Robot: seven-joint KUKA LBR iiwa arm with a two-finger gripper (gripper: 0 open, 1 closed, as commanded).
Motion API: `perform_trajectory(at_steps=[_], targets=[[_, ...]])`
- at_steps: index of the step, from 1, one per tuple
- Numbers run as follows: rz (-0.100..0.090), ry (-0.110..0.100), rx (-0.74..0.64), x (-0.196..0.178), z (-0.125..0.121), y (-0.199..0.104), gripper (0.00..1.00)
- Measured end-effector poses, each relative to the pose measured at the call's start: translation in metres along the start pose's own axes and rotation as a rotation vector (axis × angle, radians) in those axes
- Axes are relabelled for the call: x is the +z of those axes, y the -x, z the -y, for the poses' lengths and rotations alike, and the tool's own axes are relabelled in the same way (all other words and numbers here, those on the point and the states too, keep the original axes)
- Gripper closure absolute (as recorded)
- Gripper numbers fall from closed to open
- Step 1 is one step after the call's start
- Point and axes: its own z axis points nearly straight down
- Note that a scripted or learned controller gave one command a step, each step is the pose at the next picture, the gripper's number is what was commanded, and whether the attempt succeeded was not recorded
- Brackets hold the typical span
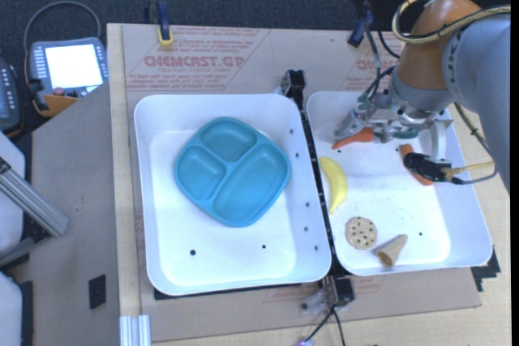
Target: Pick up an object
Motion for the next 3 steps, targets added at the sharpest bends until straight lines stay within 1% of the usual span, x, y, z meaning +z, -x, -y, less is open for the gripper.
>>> perform_trajectory(at_steps=[1, 2, 3], targets=[[0.004, 0.002, -0.002, -0.012, 0.0, 0.0, 1.0], [0.005, 0.007, -0.003, -0.058, -0.007, -0.005, 1.0], [0.005, 0.008, -0.004, -0.111, -0.007, -0.016, 1.0]])
